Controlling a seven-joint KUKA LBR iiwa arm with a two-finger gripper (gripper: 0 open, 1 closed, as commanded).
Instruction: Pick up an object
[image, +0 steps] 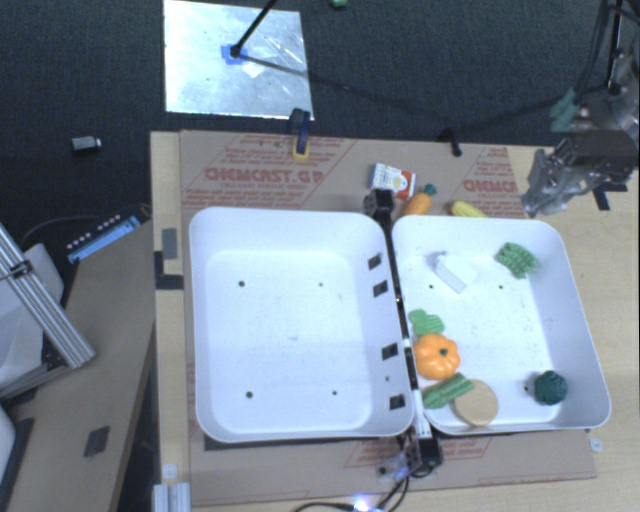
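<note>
Nearest the camera, a tan disc (476, 403) lies against the front wall of the right bin (575, 318). Taking the orange pumpkin (437, 356) as landmark: the disc sits just in front and to the right of it, a green pod (446, 390) lies between the two, and a small green leafy piece (427, 322) touches the pumpkin's rear side. A white block (453, 272) lies further behind the pumpkin. A ridged green piece (517, 259) lies well to its right and rear, and a dark green round item (549, 387) sits well to its right near the front corner. The gripper (548, 192) hangs outside the bin, beyond its rear right corner; whether its jaws are apart or together cannot be determined.

Procedure: select an isolated target, such as the white block or the dark green item. Centre above it, descend vertically, and avoid the clustered pieces around the pumpkin.
</note>
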